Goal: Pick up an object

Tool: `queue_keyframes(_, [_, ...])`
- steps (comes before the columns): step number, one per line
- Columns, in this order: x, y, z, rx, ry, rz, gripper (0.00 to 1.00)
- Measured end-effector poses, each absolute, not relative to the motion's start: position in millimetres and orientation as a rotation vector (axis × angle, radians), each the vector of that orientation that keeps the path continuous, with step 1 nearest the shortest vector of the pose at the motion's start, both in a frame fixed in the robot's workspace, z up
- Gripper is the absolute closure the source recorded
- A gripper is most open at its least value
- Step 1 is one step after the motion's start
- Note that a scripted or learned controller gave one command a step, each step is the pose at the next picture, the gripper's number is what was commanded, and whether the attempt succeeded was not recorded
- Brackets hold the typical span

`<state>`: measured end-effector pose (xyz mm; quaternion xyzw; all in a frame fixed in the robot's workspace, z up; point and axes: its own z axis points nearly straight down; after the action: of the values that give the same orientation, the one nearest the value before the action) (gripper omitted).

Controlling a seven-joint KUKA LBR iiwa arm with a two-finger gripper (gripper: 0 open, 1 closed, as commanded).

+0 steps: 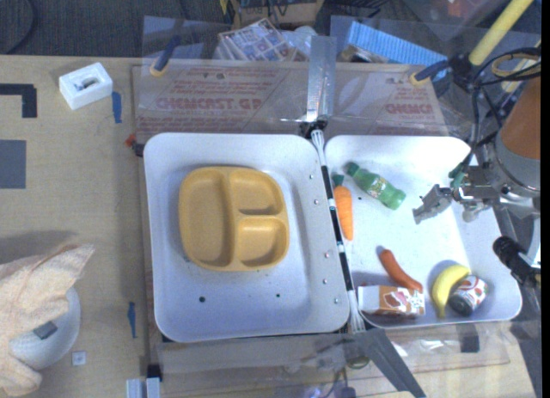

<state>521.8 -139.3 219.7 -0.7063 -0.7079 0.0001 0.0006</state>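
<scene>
The right bin [430, 157] holds a green bottle [375, 185] lying at its back left and an orange carrot [344, 211] along its left wall. Toward the front lie a red sausage-shaped piece [400, 269], a small carton [392, 301], a yellow banana [448, 284] and a dark can [469, 295]. My gripper [449, 207] hangs over the right half of this bin, open, with nothing between its fingers. It is to the right of the bottle and behind the banana.
The left bin [163, 302] holds a yellow divided plate [234, 217]. The arm's grey body and cables [507, 181] crowd the right bin's far right side. A cloth [39, 280] and a small white box [85, 84] lie on the bench at left.
</scene>
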Motion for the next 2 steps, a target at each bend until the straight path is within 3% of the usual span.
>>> queue_keyframes(1, [497.6,-94,108,-2.150,-2.289,0.001,0.00])
queue_keyframes(2, [482.3,-107,89,-2.063,-2.375,-0.011,0.00])
